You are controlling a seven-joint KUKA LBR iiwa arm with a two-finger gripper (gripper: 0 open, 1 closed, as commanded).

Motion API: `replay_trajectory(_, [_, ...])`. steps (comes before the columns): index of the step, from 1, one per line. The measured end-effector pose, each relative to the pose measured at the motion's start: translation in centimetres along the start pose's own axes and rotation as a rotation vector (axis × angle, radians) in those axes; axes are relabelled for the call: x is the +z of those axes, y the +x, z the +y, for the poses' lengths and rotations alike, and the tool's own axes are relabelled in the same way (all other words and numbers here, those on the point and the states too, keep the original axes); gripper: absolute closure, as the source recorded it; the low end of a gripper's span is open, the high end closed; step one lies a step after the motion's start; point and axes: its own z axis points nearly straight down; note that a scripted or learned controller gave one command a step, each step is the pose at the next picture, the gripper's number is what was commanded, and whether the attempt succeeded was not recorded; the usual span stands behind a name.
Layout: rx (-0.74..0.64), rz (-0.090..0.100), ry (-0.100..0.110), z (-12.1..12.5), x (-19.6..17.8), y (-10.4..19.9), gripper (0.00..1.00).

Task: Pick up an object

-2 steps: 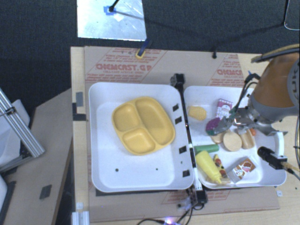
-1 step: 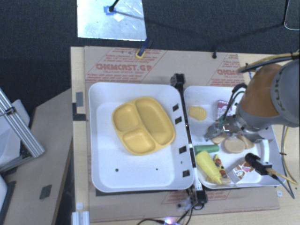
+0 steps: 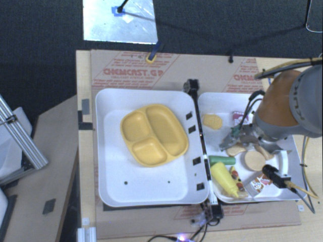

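Camera view. The arm reaches in from the right; the gripper (image 3: 236, 139) is low over the middle of the right bin (image 3: 222, 99). I cannot tell whether it is open or closed, as the wrist and cables hide it.

Likely target: the tan flat piece (image 3: 235, 150) directly under the gripper, next to the tan disc (image 3: 254, 161). A green piece (image 3: 222, 160) and a long yellow item (image 3: 224, 179) lie just beside them. A round yellow item (image 3: 212, 121) sits apart, towards the back.

The left bin (image 3: 116, 185) holds only a yellow divided plate (image 3: 154, 134).

Risks, as I judge them:
- The tan piece lies flat, so a closing grip may skid over it and come up empty.
- The items are crowded, so the descent may nudge the disc or the green piece.
- Two things may be pinched at once.
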Motion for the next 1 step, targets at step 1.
replay_trajectory(1, [-0.001,-0.003,-0.011,0.29,-1.27,-0.09,1.0])
